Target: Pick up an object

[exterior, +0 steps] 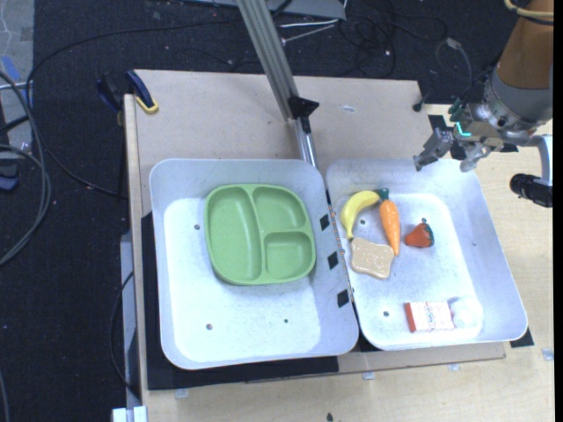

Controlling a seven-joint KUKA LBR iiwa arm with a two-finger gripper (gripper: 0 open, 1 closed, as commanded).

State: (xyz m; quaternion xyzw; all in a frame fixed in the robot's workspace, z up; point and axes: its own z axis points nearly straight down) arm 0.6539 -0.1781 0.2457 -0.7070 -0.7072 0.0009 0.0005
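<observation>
Nearest our lens, a small red-and-white carton (430,316) lies flat at the front of the right bin (488,266), close to its near rim. Behind it we see a slice of toast (371,258), with a carrot (390,224) just beside it, green top pointing away from us. A yellow banana (356,210) curves along the carrot's left side, near the wall shared by the two bins, and a strawberry (420,235) sits to the carrot's right, apart from it. We find all five pieces resting on the bin floor, none of them lifted.

Across the divide, the left bin (176,262) carries a green plate (260,233) split into three compartments, set towards the bin's far right corner.

Over the wooden bench (229,117), the grey arm (526,47) reaches in from the right, its gripper (450,148) hanging above the far rim of the right bin, well apart from the food. We cannot tell whether its fingers stand apart or together, as they are too small and dark against the background
</observation>
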